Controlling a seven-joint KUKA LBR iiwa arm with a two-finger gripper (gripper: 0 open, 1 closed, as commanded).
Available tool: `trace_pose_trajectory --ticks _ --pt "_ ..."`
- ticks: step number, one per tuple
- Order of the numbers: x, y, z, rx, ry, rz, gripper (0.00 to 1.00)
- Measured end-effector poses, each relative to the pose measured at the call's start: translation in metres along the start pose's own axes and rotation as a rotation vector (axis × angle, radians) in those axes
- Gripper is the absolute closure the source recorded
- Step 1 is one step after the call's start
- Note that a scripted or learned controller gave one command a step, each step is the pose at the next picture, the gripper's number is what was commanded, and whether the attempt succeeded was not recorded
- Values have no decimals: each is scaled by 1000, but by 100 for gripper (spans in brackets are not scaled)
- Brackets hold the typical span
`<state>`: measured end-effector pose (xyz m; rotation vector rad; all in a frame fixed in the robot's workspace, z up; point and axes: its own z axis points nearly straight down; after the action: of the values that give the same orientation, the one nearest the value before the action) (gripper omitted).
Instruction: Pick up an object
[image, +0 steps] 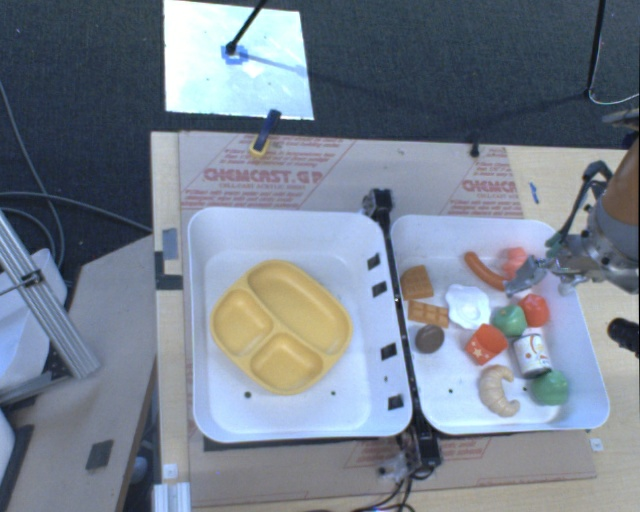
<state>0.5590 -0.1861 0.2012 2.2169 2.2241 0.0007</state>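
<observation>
On your left, the left bin (290, 232) held a yellow divided plate (280, 325) lying flat near its middle. In the right bin (585, 345) you had a heap of toy food: a brown square (416, 282) and a waffle piece (427, 313) by the left wall, a dark round piece (429, 339) below them, then a fried egg (466, 305), a sausage (484, 270), a red cube (485, 343), a croissant (499, 389), a small can (532, 352) and a green ball (549, 387). At the right edge the gripper (530, 272) hung over the bin's upper right part, just beside the sausage; you could not tell how far it was open, and nothing was visibly in its grasp.
</observation>
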Motion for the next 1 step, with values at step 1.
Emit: trace_pose_trajectory --ticks 1 --pt "6 71 114 5 2 -3 0"
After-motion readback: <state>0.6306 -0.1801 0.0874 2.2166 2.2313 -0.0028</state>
